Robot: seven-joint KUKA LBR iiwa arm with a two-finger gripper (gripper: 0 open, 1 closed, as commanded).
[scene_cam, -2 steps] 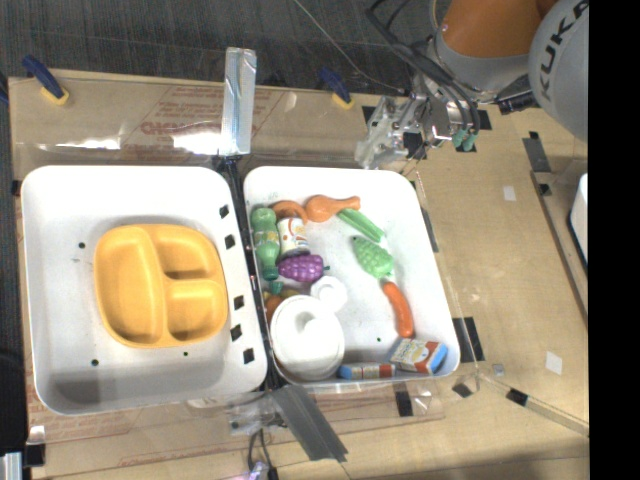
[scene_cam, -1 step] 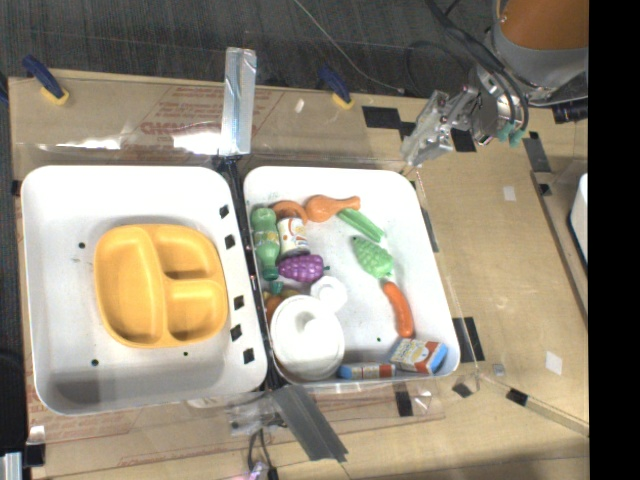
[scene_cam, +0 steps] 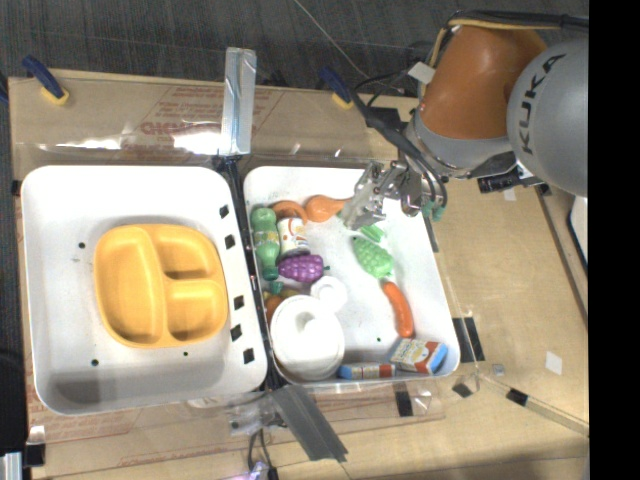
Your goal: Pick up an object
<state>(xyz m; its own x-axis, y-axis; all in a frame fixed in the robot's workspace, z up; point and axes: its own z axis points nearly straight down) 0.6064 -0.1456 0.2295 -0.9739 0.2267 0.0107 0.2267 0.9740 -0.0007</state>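
My gripper (scene_cam: 366, 208) hangs over the upper middle of the right bin (scene_cam: 425, 268), its metal fingers pointing down and left. Just below its tips lies a green bumpy toy (scene_cam: 373, 256). An orange gourd-shaped toy (scene_cam: 323, 207) lies right beside the fingertips on their left. Nothing shows between the fingers. Further down the bin are a purple grape bunch (scene_cam: 301, 266), an orange carrot-like stick (scene_cam: 400, 308), a white cup (scene_cam: 305, 334), a green bottle (scene_cam: 265, 240) and a small red and white box (scene_cam: 417, 355).
The left bin (scene_cam: 60, 368) holds a yellow divided plate (scene_cam: 160, 284). A black divider with clips runs between the two bins. The arm's orange band and grey body (scene_cam: 500, 78) loom over the right bin's upper right corner. Cables trail along the bench top.
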